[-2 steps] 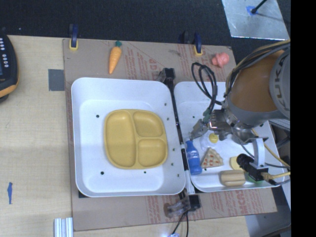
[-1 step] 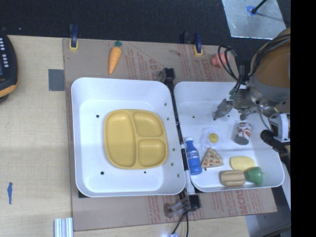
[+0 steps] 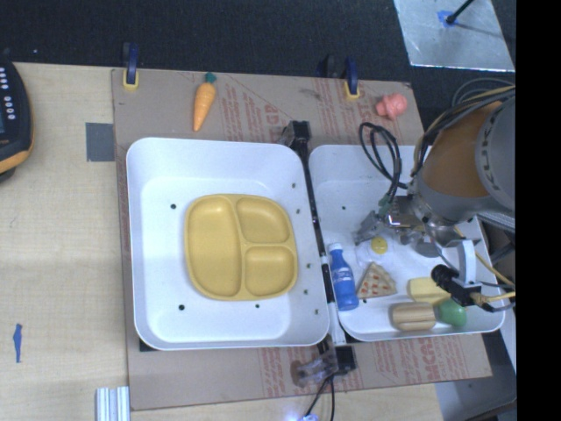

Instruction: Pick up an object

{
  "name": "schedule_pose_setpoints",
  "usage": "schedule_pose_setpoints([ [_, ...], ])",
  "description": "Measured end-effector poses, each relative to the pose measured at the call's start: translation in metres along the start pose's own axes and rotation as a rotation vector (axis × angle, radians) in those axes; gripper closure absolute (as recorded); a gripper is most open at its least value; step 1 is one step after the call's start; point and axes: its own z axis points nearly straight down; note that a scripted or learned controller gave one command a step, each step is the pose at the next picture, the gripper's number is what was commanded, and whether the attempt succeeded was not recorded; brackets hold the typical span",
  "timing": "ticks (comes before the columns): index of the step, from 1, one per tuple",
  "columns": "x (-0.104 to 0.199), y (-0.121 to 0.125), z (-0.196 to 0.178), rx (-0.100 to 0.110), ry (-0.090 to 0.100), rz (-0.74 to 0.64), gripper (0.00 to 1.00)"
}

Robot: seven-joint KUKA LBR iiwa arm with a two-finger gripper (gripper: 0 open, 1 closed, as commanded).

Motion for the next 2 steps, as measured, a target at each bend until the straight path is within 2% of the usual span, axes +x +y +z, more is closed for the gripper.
schedule_pose_setpoints([
  [1, 0.009, 0.039, -0.005, -0.012, -0.002, -0.003, 0.0],
  [2, -0.002, 0.004, -0.003, -0.004, -0.001, 0.001, 0.0],
])
